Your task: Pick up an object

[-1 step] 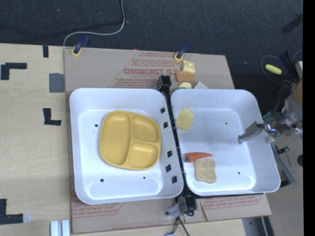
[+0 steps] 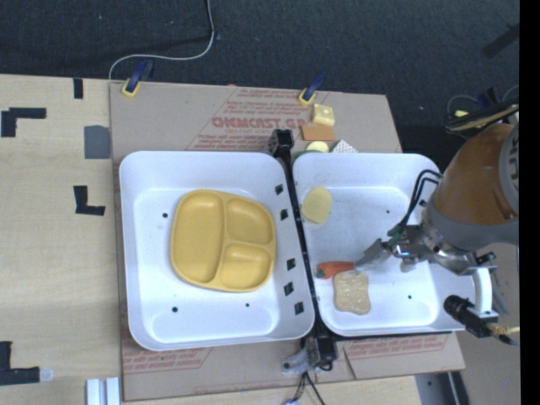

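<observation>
**Arm low in the right bin, reaching toward the small food pieces**

From the overhead camera, the arm comes in from the right and bends down into the right bin. Its jaws point left, toward the middle of the bin floor. I cannot tell from here whether they are spread or closed, and nothing shows between them.

Just beyond the tip lies a small orange-red piece, carrot-like, lying flat. Right beside it, toward the front wall, sits a tan, bread-like piece. A pale yellow round piece lies farther back, close to the divider where the two bins meet.

The left bin holds a yellow divided plate, well apart from the arm.

Any of the three small pieces would serve. They look like light toy food, probably stiff and a little slick. The orange-red one is slim, so I'd take it across its narrow width; the tan one is wider and flat, harder to span.

Room is decent: open white floor lies to the right of the pieces. The divider and the front wall crowd them on the left and front, so a push could slide one against an edge.
</observation>
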`<state>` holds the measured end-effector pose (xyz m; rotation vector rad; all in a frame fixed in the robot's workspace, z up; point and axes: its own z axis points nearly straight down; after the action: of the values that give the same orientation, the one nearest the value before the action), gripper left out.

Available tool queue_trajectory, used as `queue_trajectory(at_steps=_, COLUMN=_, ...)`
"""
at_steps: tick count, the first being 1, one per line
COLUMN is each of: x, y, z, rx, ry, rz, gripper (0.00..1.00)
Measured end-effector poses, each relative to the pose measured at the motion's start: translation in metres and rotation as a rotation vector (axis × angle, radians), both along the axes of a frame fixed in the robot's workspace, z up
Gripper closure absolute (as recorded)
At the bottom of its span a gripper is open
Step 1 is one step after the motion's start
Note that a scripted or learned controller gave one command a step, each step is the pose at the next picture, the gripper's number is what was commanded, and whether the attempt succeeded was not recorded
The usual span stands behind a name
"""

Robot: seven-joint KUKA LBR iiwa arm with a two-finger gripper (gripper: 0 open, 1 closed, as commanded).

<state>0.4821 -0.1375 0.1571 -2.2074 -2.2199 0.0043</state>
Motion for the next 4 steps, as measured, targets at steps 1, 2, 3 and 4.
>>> queue_trajectory(at_steps=1, x=0.001, y=0.031, z=-0.074, rx=-0.006, ry=-0.007, rz=-0.003, gripper=0.0)
queue_trajectory(at_steps=2, x=0.046, y=0.054, z=0.033, rx=-0.007, ry=-0.02, rz=0.0, gripper=0.0)
queue_trajectory(at_steps=3, x=0.124, y=0.04, z=-0.074, rx=-0.008, ry=-0.009, rz=-0.003, gripper=0.0)
queue_trajectory(at_steps=4, x=0.169, y=0.043, z=-0.073, rx=-0.006, ry=-0.012, rz=-0.003, gripper=0.0)
